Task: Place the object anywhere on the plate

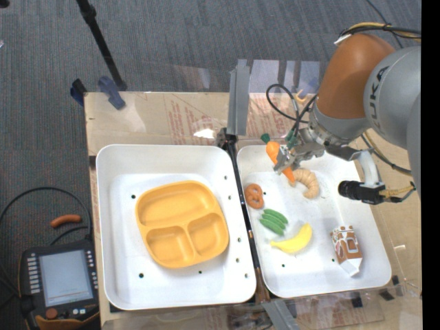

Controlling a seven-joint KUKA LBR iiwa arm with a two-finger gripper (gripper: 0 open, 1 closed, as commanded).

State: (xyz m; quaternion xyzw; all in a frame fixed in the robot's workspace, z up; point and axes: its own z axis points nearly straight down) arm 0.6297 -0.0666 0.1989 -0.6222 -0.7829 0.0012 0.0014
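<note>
An orange-yellow plate with three compartments lies in the middle of the left bin, with nothing on it. My gripper is low over the back left corner of the right bin. It sits directly at an orange toy carrot, whose ends stick out on either side of it. A tan croissant-shaped toy lies just right of the gripper. The gripper's body hides the contact with the carrot.
The right bin also holds a brown pretzel, green pea pods, a yellow banana and a small brown-and-white carton. A raised divider separates the two bins.
</note>
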